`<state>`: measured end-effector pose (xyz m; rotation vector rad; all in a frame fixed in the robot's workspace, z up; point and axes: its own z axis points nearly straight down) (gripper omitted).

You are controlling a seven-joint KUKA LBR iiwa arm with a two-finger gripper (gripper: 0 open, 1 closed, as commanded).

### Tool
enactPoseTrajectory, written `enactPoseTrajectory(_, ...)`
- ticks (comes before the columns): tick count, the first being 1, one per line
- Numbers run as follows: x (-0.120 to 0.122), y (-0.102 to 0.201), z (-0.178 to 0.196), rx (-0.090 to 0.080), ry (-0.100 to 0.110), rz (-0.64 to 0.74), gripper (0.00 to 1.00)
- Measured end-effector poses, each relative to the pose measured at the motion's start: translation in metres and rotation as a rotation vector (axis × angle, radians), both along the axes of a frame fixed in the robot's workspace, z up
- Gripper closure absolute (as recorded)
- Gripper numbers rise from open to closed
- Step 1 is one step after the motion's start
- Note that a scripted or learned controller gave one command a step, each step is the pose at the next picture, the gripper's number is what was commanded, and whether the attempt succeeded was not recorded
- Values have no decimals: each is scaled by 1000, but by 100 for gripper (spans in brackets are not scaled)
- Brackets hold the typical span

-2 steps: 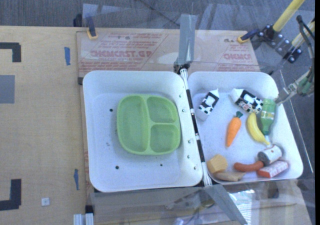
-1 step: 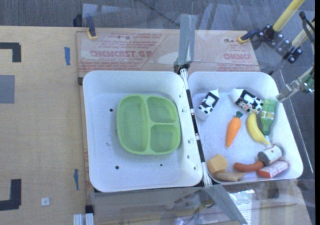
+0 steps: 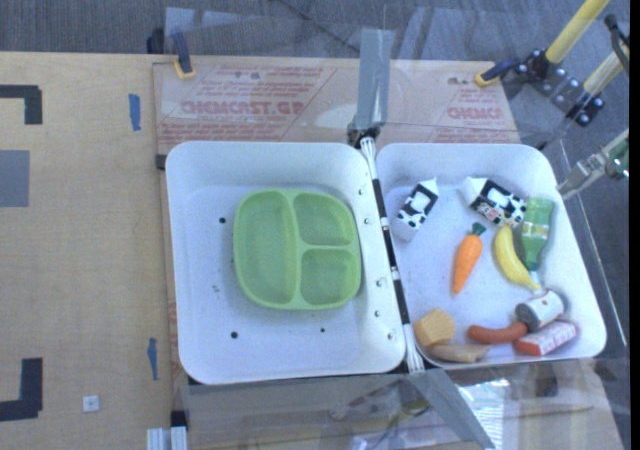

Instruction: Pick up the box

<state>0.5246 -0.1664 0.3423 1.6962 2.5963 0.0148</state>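
Observation:
The right bin (image 3: 560, 173) holds several box-shaped items. A black-and-white cow-patterned carton (image 3: 415, 208) stands near its left wall. A second cow-patterned carton (image 3: 497, 203) lies toward the back. Just right of that one, a green box (image 3: 537, 225) lies against the banana. A flat red and white box (image 3: 548, 338) rests in the front right corner.
A green divided plate (image 3: 297, 248) sits in the left bin (image 3: 200, 338). The right bin also contains a carrot (image 3: 465, 258), a banana (image 3: 513, 258), a red sausage (image 3: 495, 332), a small can (image 3: 539, 309) and a bread piece (image 3: 435, 326). Yellow stand legs (image 3: 590, 13) rise at the top right.

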Motion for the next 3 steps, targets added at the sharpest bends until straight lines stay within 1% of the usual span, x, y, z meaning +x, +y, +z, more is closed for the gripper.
enactPoseTrajectory(3, 4, -3, 34, -8, -20, -1, 100)
